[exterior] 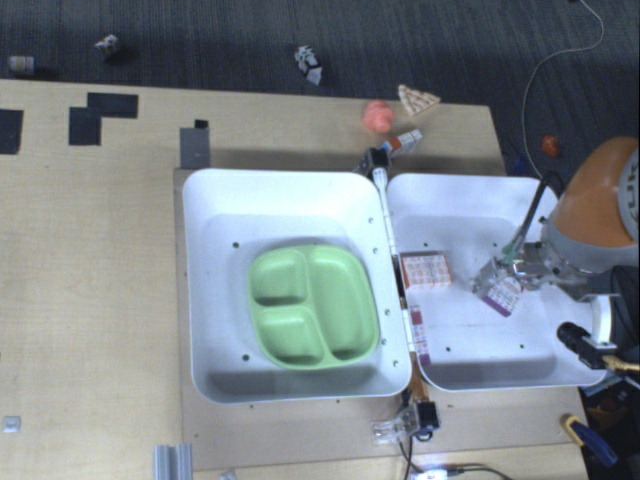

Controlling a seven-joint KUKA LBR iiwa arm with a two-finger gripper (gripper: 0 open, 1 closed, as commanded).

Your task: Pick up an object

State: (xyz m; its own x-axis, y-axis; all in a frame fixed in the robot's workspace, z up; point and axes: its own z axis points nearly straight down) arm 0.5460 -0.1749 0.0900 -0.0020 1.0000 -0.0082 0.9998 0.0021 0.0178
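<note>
Objects in right bin [470, 363] — two: box [424, 269], packet [499, 294]

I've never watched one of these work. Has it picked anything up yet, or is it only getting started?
Nothing looks lifted yet. The gripper is down in the right bin, right at a small purplish packet that lies on the bin floor. Whether it has a grip is unclear. A small patterned box lies untouched nearby. Grasping and lifting are left.

The wooden bench [90, 298] bears two white bins [200, 268], side by side; a pink ball [378, 116] lies behind them.
</note>
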